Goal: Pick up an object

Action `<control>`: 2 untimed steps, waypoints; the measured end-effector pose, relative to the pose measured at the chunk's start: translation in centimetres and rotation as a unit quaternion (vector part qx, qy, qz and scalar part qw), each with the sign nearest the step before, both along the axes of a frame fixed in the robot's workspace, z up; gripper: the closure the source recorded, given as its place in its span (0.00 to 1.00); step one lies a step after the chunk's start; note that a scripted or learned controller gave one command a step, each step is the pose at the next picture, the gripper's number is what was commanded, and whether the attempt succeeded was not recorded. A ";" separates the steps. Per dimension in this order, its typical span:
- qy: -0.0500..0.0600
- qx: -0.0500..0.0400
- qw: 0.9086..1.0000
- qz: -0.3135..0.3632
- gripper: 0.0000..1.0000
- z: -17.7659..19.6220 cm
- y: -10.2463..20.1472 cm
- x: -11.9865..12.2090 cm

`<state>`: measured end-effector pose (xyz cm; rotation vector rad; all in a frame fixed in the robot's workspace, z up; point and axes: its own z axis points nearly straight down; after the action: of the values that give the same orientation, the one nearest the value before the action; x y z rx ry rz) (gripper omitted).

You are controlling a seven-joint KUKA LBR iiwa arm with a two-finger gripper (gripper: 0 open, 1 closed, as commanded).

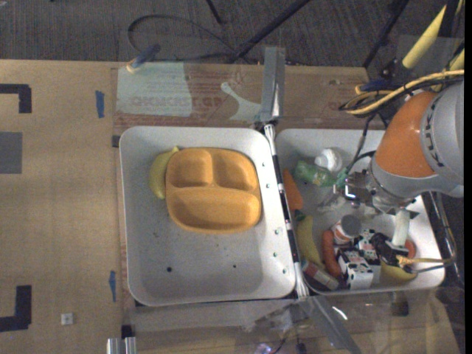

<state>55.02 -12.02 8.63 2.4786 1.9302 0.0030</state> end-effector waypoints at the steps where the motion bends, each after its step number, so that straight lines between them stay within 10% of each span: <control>1: -0.001 0.000 0.999 0.034 0.00 0.1 2.5 -7.0; 2: -0.004 -0.002 0.999 0.032 1.00 1.1 2.4 -6.8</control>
<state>48.20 -9.64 9.72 2.4095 2.0046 0.0100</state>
